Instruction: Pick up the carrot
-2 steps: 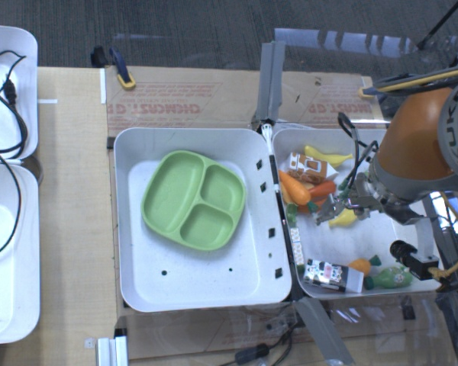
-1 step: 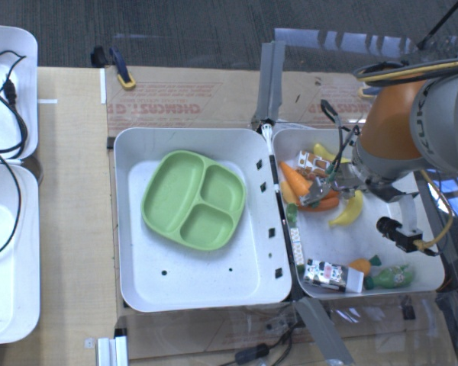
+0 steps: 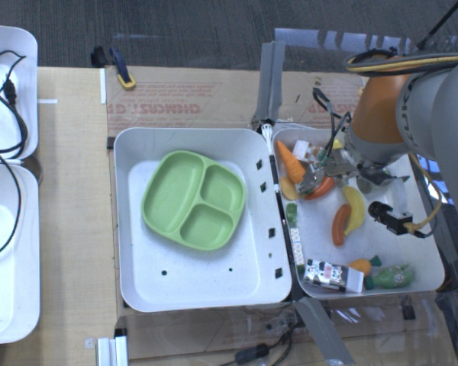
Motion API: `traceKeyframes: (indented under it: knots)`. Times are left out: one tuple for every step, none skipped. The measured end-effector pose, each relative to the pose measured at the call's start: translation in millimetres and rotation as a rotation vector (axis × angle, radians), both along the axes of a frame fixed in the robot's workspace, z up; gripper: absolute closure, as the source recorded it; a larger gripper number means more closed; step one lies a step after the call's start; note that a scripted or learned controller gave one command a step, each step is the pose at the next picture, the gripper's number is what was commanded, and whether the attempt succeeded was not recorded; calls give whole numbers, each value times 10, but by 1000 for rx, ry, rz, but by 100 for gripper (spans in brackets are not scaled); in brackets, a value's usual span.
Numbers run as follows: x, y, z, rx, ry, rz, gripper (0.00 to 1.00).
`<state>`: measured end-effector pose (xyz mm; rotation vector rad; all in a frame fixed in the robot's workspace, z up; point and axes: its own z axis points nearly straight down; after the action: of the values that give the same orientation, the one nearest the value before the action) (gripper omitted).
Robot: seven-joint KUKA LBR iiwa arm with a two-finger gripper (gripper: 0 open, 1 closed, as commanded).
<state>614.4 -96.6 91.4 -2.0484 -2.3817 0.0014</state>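
Observation:
The carrot (image 3: 290, 161) is orange and tapered. It lies at a slant in the upper left corner of the right bin (image 3: 412, 242), close to the bin's left wall. My gripper (image 3: 314, 177) hangs low just right of the carrot's lower end, over a red-orange item (image 3: 324, 188). Whether it touches the carrot is unclear. The grey arm with its orange band (image 3: 378, 113) reaches in from the right above it.
A green divided plate (image 3: 193, 199) lies in the left bin (image 3: 137, 273). The right bin also holds a banana (image 3: 356, 207), a red sausage-like piece (image 3: 340, 226), a small green piece (image 3: 291, 213), a printed packet (image 3: 332, 275) and a green item (image 3: 389, 277).

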Motion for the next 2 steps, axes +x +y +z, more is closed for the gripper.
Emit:
traceKeyframes:
  knots:
    - [314, -51, -16, 1, 9, 71, 0]
    - [379, -17, -44, 6, 27, -12, 0]
